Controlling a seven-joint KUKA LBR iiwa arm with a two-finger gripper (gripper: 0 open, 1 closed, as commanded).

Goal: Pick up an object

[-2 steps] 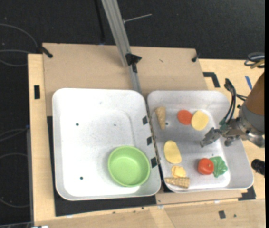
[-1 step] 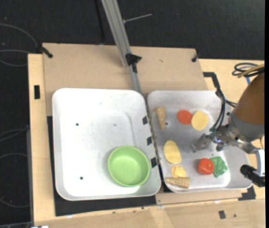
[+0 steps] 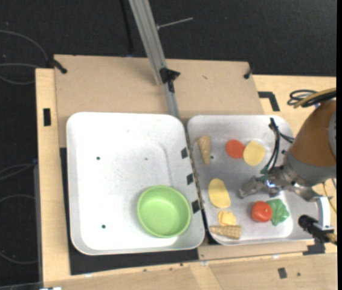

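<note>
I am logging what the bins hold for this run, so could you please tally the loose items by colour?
Green: 2, the green bowl in the left bin and a green leafy piece
Yellow: 3
Red or orange: 2
Tan cones: 2
Total: 9

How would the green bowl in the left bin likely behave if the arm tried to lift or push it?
The green bowl looks like thin moulded plastic, so probably light and stiff. Its smooth rounded rim may slip from a pinch unless one wall is gripped. Sitting upright on the flat left bin floor, it would likely slide when pushed, not tip.
</note>
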